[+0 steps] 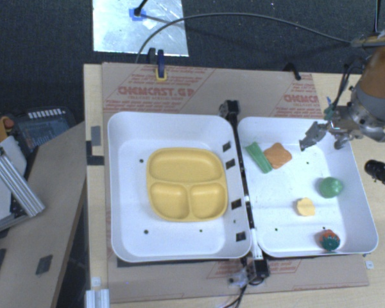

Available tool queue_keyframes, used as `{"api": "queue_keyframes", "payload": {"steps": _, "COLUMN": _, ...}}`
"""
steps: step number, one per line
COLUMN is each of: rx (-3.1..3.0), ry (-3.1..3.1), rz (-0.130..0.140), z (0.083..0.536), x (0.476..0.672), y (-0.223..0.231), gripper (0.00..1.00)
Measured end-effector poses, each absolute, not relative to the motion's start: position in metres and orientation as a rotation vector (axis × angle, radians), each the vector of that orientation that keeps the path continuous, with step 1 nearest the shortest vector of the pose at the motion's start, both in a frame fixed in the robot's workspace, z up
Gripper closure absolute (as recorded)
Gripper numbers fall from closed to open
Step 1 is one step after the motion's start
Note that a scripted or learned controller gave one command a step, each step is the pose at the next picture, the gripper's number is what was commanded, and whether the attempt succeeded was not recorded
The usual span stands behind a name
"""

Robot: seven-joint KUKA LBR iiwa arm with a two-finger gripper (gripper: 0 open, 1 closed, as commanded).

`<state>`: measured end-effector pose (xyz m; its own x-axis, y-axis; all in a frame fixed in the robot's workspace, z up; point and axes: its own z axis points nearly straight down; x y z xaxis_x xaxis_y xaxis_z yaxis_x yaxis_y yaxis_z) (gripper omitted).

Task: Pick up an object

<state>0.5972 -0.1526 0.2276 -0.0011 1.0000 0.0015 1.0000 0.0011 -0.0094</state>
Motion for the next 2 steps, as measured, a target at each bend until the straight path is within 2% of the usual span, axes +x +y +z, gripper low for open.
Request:
{"api": "queue_keyframes", "payload": {"steps": 1, "rx": -2.219, "ry": -2.226, "rz": -0.001, "z": 0.234, "x": 0.6, "y": -0.152, "gripper": 0.0}}
{"api": "queue_keyframes", "payload": {"steps": 2, "rx": -2.219, "ry": -2.223, "rz": 0.002, "z": 0.192, "x": 0.601, "y": -0.154, "gripper": 0.0}}
